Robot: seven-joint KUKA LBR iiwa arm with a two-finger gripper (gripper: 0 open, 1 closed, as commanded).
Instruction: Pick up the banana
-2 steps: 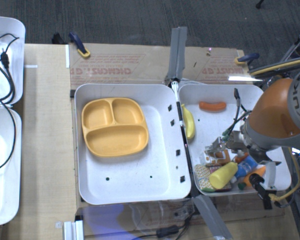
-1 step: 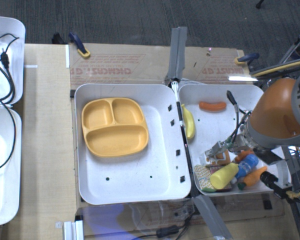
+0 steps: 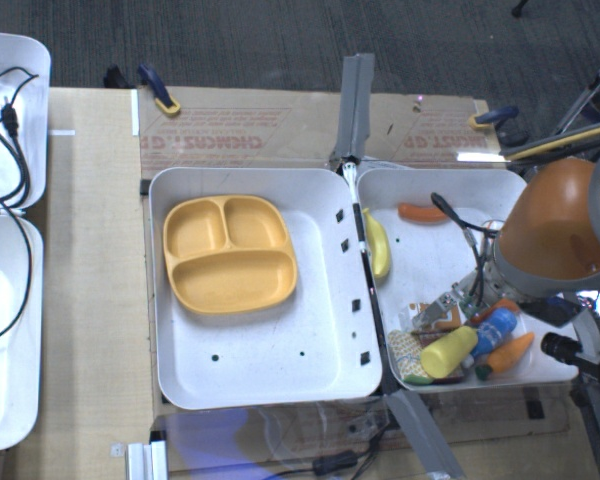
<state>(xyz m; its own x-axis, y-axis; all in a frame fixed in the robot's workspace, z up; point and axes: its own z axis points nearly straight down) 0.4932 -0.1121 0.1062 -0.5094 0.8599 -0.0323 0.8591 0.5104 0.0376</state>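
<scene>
The banana [image 3: 378, 246] is yellow and lies lengthwise against the left wall of the right bin [image 3: 435, 258]. My gripper [image 3: 448, 308] hangs below the orange-banded wrist [image 3: 552, 224], low in the right bin. It is to the right of the banana and nearer the front, a short gap away and not touching it. It hovers at the edge of a pile of small items.
A yellow bottle [image 3: 448, 351], a blue bottle [image 3: 496, 330], an orange carrot [image 3: 510, 352] and a speckled piece [image 3: 404, 353] crowd the right bin's front. Another carrot [image 3: 420, 211] and a black utensil [image 3: 458, 223] lie at its back. The left bin [image 3: 280, 358] holds a yellow divided plate [image 3: 230, 251].
</scene>
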